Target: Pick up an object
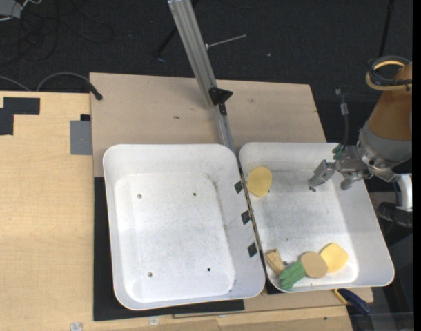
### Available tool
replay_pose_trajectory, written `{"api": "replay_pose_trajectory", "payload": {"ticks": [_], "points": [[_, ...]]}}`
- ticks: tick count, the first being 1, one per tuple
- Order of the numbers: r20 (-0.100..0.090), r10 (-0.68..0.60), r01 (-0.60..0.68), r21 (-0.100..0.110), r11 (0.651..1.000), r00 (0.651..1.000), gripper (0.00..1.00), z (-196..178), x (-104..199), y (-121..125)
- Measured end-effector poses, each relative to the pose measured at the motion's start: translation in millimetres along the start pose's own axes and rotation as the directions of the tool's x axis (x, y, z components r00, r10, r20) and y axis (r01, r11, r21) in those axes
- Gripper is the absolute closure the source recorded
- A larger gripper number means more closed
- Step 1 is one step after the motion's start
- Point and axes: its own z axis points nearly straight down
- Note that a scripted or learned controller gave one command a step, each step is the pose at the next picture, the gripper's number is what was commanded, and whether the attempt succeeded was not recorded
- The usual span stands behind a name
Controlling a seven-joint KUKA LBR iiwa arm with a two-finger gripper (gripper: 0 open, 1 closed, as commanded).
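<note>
1. Camera view, the arm: I have the gripper [328, 174] hanging over the upper right part of the right bin [376, 226], with the orange-banded wrist coming in from the right edge. Its fingers look spread a little and nothing sits between them, so I read it as parted and carrying nothing.

2. Camera view, the candidates: in that same bin a yellow disc [259, 181] lies near the upper left corner, just beside the divider. A cluster sits along the bottom rim: a yellow block [334, 257], a tan round piece [313, 265] touching it, a green object [291, 275] and a small tan chunk [274, 260] close by.

3. Camera view, the relation that matters: the yellow disc lies to the image left of the gripper at about the same depth in the bin, with bare floor between them. The cluster lies toward the image bottom, further off and crowded.

4. My judgement: the disc is the cleaner target, since it stands alone. It looks round, so I see no long axis to line up with; a move across toward the divider and down would do. The risk I see is the bin wall just beside it.

5. The left bin [128, 185] holds nothing to reach for.
</note>
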Motion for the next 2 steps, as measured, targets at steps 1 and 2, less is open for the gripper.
{"api": "replay_pose_trajectory", "payload": {"ticks": [1,2], "points": [[0.000,-0.001,0.001,0.000,1.000,1.000,0.00,44,1,3],[0.002,0.000,0.000,-0.004,1.000,1.000,0.00,73,2,4]]}}
